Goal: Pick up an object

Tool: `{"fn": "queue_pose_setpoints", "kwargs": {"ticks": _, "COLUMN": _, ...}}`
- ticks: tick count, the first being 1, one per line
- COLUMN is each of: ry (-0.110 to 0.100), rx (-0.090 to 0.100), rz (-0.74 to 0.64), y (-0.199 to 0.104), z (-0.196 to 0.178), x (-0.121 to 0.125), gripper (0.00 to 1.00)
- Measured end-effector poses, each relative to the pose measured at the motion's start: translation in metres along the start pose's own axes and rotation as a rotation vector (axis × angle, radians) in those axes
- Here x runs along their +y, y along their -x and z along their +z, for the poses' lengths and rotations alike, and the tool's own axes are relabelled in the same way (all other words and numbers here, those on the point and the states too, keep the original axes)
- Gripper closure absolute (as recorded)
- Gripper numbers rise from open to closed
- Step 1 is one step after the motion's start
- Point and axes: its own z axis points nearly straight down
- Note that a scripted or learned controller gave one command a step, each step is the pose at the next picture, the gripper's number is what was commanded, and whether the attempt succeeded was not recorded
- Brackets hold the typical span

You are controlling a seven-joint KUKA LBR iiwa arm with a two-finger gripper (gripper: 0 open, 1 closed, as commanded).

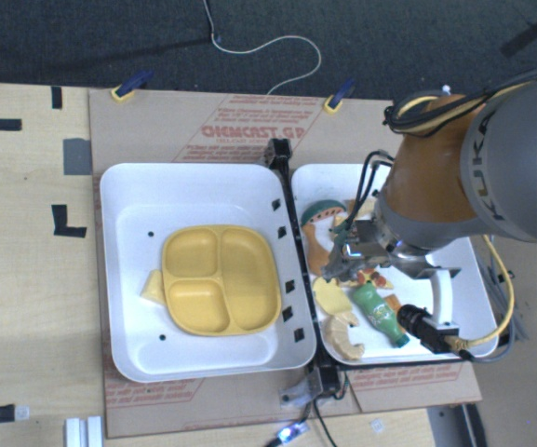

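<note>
Down in the right-hand bin (468, 338), right of centre in the frame, the claw (347, 254) sits low among a heap of small things; how it is set, and whether it has hold of anything, cannot be told from this slanted look. The grey arm (515, 166) with its orange band (431, 170) comes in from the right edge and covers much of that bin.

Just below the claw lies a green bottle (377, 311), the clearest thing to pick. It is glossy green with a darker cap end, lying flat, its long axis running from upper left to lower right, the cap toward the lower right. Beside it to the left are pale yellow pieces (335, 298), one curved like a crust (347, 341) at the bin's lower edge. Above them a round green-and-white item (322, 214) rests near the dividing wall.

The left-hand bin (124, 250), centre-left, holds a yellow divided plate (221, 279) with three compartments, and a pale yellow scrap (152, 287) touching its left edge.

Both bins stand on a cardboard sheet (240, 128) on the worktop (26, 250).
</note>
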Motion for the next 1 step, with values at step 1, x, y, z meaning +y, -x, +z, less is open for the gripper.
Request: {"fn": "queue_pose_setpoints", "kwargs": {"ticks": 1, "ry": 0.002, "rx": 0.000, "rz": 0.000, "y": 0.0002, "z": -0.0139, "x": 0.0072, "gripper": 1.00}}
